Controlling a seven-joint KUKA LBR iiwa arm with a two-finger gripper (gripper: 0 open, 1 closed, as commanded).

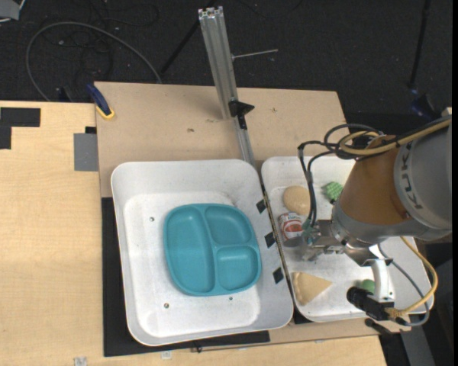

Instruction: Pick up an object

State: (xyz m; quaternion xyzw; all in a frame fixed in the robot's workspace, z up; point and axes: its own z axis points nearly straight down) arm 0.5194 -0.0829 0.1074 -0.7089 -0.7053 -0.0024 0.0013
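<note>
The grey arm (401, 189) with its orange band reaches in from the right over the right bin (278, 175). The left bin (137, 197) holds a teal 3-compartment plate (211, 248). In the right bin lie a tan wedge (311, 287), a round beige object (295, 199) and a green item (333, 191). The gripper (311, 244) sits low beside a small red-and-white object (291, 226); its opening cannot be told

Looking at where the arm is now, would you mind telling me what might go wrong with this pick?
The gripper is low in the right bin, crowded by a small can and a tan roll; it may nudge one instead of grasping it. Loose cables hanging over the bin might snag items.
</note>
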